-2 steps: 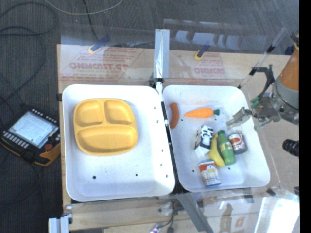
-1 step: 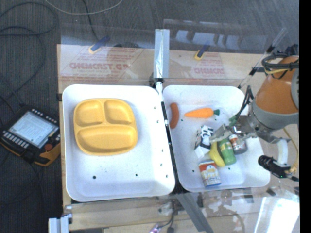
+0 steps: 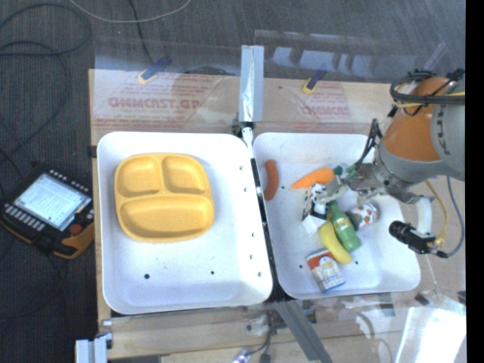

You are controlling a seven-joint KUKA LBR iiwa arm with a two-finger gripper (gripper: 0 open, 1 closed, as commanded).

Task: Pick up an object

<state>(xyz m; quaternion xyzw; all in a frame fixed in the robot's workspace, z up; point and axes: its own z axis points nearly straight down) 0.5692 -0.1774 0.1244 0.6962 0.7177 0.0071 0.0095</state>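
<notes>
Small printed can (image 3: 325, 269) lies below the claw (image 3: 349, 190) — grip unreadable — lower squarely over the green bottle (image 3: 345, 231)

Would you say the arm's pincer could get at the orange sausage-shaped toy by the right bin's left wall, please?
Probably yes: the orange sausage-shaped toy lies alone, apart from the clutter under the pincer, though the right bin's left wall stands close beside it.
</notes>
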